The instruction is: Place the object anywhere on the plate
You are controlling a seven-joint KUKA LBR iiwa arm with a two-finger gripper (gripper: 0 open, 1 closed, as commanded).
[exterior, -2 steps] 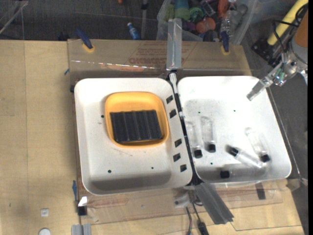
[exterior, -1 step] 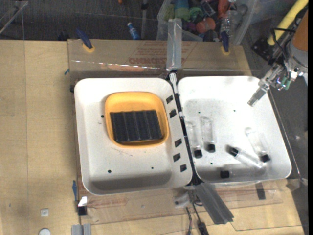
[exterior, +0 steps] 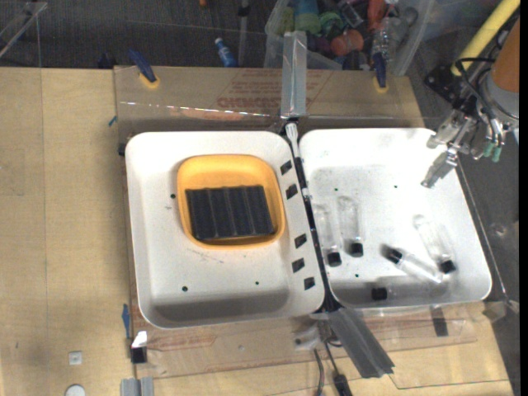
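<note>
You have two white bins side by side on the tabletop (exterior: 58, 221). In the left bin (exterior: 148, 221) sits an orange plate (exterior: 191, 172), and a dark ribbed rectangular piece (exterior: 229, 213) lies flat on it, covering most of its middle.

The right bin (exterior: 388, 151) holds several clear tubes with black caps. Two of them (exterior: 351, 225) lie close together near the bin's left side, just beside the divider, with their caps toward the near edge. Another clear tube (exterior: 412, 262) lies slanted toward the near right, and one more (exterior: 435, 246) rests just beside it by the right wall. A small black piece (exterior: 379, 292) sits alone at the near edge; it looks like a loose cap, though the view is too coarse to be sure.

Your gripper (exterior: 435, 174) hangs over the far right corner of the right bin, tilted down and to the left, well apart from the tubes and from the plate. Nothing shows between its tips, and whether they are parted or closed cannot be told at this size.

A bin of coloured objects (exterior: 346, 11) stands beyond the far edge.
</note>
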